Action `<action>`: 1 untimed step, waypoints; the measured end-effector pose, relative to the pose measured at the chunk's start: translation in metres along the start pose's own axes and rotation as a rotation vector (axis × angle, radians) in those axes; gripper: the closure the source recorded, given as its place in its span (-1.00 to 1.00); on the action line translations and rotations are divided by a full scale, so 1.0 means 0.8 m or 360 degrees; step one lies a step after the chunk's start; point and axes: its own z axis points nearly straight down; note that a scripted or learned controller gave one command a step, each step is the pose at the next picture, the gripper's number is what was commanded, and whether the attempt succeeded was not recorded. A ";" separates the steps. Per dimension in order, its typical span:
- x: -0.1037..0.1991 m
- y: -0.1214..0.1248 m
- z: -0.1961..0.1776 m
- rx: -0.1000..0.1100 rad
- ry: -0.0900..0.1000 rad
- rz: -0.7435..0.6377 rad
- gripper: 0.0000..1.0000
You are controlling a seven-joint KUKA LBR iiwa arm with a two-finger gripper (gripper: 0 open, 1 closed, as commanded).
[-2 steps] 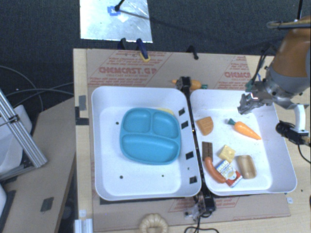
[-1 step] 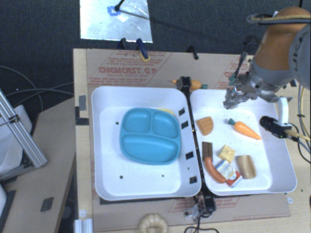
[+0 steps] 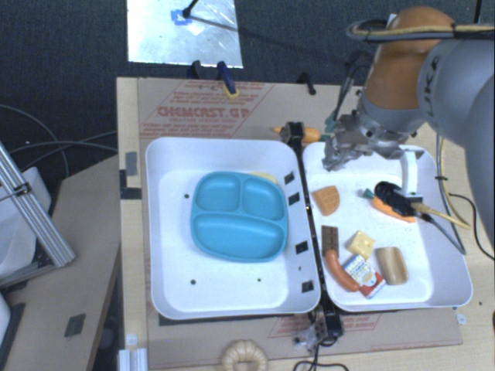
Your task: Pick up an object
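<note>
One sausage (image 3: pixel 341 270), long axis slanting toward near-right; tool (image 3: pixel 338 154) above, grip state unclear.

two white bins (image 3: pixel 166 230), one blue tray (image 3: pixel 238 215)

Two shallow white plastic bins (image 3: pixel 166 207), smooth, slight sheen. Left bin, centre: light-blue divided plastic tray (image 3: pixel 238 216), smooth and semi-glossy. Right bin (image 3: pixel 441 265), middle and near edge: plastic-looking toy foods, among them a tan bread-shaped piece (image 3: pixel 392 265), a matt pale-yellow cheese wedge (image 3: pixel 360 244) and a glossy red sausage (image 3: pixel 340 270). Beneath the bins: matt brown printed cardboard sheet (image 3: pixel 201 107). Beyond its far edge: crinkled shiny foil-like square (image 3: pixel 183 22) on dark, rough-textured carpet (image 3: pixel 62 45). Grey arm casing (image 3: pixel 464 83) smooth, matt.
</note>
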 end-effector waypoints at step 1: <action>0.061 0.018 -0.010 -0.0001 0.0000 0.0002 1.00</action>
